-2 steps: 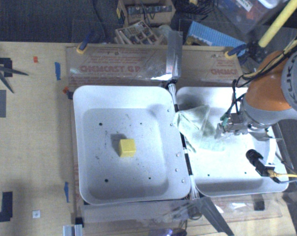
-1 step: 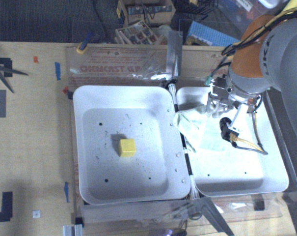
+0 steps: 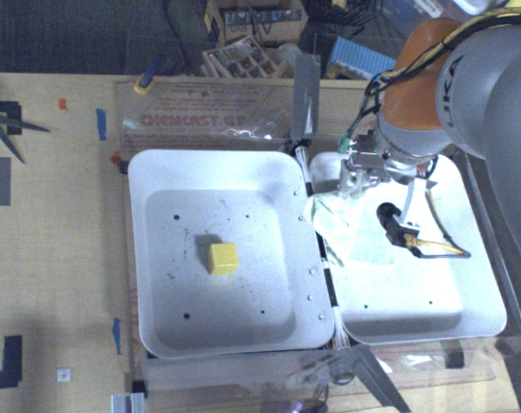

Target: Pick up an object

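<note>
A yellow cube [image 3: 224, 258] is seen lying flat near the middle of one bin [image 3: 269, 222], alone on the floor there and touched by nothing. The gripper [image 3: 353, 185] is found well apart from the cube, beyond the wall that parts the cube's bin from the second bin [image 3: 467, 304], and is hung over that second bin's corner farthest from the cube's near side. Whether the gripper is spread or pressed together cannot be told, since its tip is blurred against the white floor; nothing is shown pinched in it. Between the cube and the gripper, just past the shared wall, a pale film [image 3: 344, 229] is seen, thin and crumpled; what it is cannot be made out. The task is judged to be at its start: no object is lifted, and none is shown to be gripped. A target is yet to be closed on, grasped and raised, whether the film close by the gripper or the cube farther off.
</note>
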You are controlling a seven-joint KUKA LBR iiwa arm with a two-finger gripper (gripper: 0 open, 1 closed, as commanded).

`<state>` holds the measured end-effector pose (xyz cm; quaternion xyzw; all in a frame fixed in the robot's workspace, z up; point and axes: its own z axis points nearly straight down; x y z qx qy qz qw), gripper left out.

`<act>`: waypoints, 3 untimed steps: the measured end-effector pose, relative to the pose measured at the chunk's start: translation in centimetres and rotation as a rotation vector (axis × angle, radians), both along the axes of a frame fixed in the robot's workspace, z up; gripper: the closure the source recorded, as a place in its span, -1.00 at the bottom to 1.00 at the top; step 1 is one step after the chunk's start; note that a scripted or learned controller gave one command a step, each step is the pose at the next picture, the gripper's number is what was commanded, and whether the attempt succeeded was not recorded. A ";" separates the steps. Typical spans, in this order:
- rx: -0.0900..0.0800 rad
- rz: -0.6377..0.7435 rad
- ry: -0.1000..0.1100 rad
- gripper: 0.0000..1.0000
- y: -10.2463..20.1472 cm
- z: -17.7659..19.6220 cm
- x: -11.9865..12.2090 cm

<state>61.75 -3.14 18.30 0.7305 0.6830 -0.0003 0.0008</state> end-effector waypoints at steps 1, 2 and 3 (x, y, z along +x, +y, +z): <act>0.000 -0.437 0.001 1.00 0.5 0.0 2.7; 0.000 -0.754 0.003 1.00 2.0 2.9 4.9; 0.000 -0.786 0.006 1.00 1.1 4.5 3.6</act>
